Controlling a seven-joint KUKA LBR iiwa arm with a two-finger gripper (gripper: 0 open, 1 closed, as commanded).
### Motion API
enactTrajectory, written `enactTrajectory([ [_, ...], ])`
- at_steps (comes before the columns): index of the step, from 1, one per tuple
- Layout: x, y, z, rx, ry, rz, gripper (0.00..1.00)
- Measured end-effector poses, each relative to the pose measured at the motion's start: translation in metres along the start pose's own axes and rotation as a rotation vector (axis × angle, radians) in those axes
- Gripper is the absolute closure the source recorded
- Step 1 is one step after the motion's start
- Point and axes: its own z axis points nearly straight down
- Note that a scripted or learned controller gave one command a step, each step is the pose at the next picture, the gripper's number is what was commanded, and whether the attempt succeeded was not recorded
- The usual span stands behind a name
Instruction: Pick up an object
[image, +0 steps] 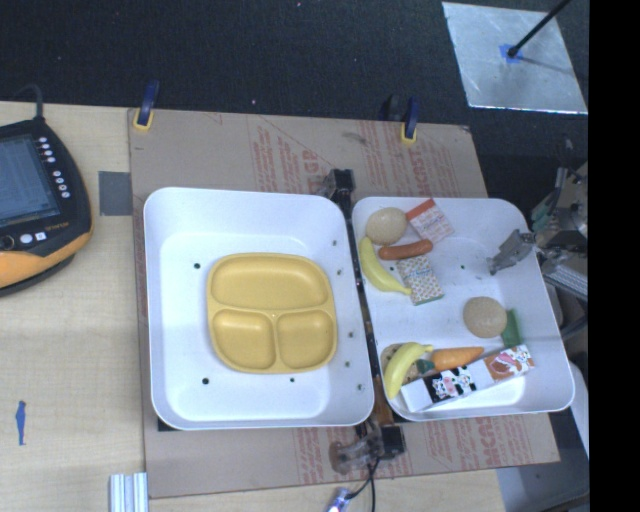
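1. Two white bins sit side by side on a sheet of cardboard (300, 150) on the bench.
2. The left bin (170, 300) holds a yellow tray (272, 310) with three compartments, lying flat near its middle.
3. The right bin (545, 330) holds the loose objects.
4. At its far left, a pale round roll (386, 224) lies just beside a sausage (405, 249), with a small red-and-white packet (427, 215) to their right.
5. A banana (376, 268) curves along the left wall, and a patterned packet (422, 279) lies touching or just beside it on the right.
6. A second roll (485, 316) sits towards the right of the bin, with a green item (512, 326) at its right edge.
7. At the near side, a second banana (400, 362) lies by a carrot (458, 356), and a long carton (470, 378) with a black-and-white cow pattern and a red end lies slanted along the near wall.
8. The gripper (508, 253) comes in over the right wall of the right bin, its grey tip low over bare bin floor, well apart from the sausage and above-right of the second roll.
9. Nothing lies between its fingers; whether they are wide or narrow, I cannot tell.
10. An orange-and-black pendant (35, 205) with a screen rests on the bench at the far left.
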Motion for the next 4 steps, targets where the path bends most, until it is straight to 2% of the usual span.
enactTrajectory([
  [1,-0.004,-0.018,0.08,0.002,0.0,-0.001,0.0],
  [2,0.024,-0.027,0.131,0.0,0.0,-0.003,0.0],
  [3,0.023,-0.026,0.12,0.0,-0.002,-0.006,1.0],
  [4,0.023,-0.026,0.12,0.001,-0.003,-0.007,0.0],
])
